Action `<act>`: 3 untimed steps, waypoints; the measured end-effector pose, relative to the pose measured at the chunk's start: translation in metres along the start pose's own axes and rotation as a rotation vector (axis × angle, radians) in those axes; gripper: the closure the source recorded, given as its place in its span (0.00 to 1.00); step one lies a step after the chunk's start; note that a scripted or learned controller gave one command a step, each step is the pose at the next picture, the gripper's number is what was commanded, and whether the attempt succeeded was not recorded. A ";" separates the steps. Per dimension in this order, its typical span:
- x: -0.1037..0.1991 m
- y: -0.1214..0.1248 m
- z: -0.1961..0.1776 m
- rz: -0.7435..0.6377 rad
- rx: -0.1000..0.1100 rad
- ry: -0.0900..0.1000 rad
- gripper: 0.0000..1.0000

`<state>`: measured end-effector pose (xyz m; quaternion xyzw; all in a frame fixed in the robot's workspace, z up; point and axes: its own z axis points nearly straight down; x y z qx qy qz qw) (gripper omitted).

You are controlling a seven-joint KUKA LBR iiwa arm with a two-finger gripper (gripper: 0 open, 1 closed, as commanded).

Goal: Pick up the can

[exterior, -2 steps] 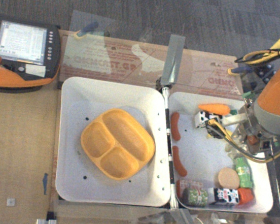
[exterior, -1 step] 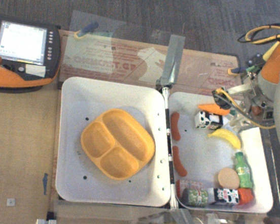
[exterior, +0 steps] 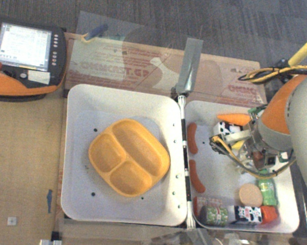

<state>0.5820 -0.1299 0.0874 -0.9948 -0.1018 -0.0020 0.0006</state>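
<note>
Hanging over the right bin (exterior: 293, 213), the gripper (exterior: 243, 152) sits at the end of the grey arm with the orange band (exterior: 278, 110). Wires and the wrist hide most of it, so nobody can tell if it is open or closed, and nothing can be seen held in it. The can (exterior: 215, 215) lies on its side in the same bin, right up against the wall at the bottom of the picture, in the bin's lower left corner. It has a green label. From the gripper, the can is toward the bottom of the picture and a little to the left, with some bare bin floor between them. The can's long side runs left to right, along that wall, so its two round ends point left and right. A black and white box (exterior: 249, 214) is just beside its right end, and a red thing (exterior: 269, 215) comes after that. A round tan thing (exterior: 250, 195) sits a bit above the box. Two sausages (exterior: 194, 140) lie along the left side of the bin, and the lower one ends near the can. To grab the can, the gripper would likely have to come toward the near wall and close across the can's short way. The wall and the box leave little room, so that could be tricky. The left bin (exterior: 76, 154) holds a yellow plate (exterior: 129, 156).
</note>
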 end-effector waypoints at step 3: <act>0.030 -0.015 0.000 -0.002 -0.001 0.001 1.00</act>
